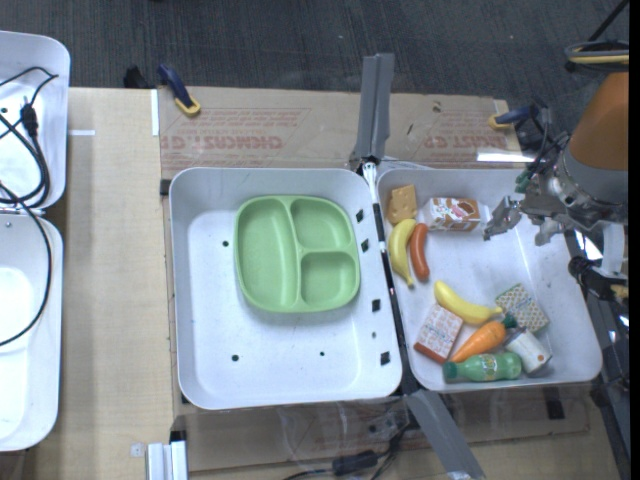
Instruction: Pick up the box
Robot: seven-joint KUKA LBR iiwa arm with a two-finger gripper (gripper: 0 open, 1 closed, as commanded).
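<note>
From the overhead camera I read reversed red lettering on the cardboard sheet (330, 133) behind the bins; it is mirrored and I cannot make out the words. The small packages carry printed patterns too fine for me to read.

The box (439, 332), pinkish with a grid of small pictures, lies flat in the right bin (575, 363) near its front, just beside a carrot (481, 337) and below a banana (465, 303). A green bottle (483, 368) lies in front of it.

My gripper (521, 216) hovers at the far right of the same bin, near the back wall, well apart from the box. Its fingers (499, 220) look spread with nothing between them. A red-and-white packet (452, 213) sits just to its left.

The left bin (190, 298) holds a green divided plate (298, 253).
</note>
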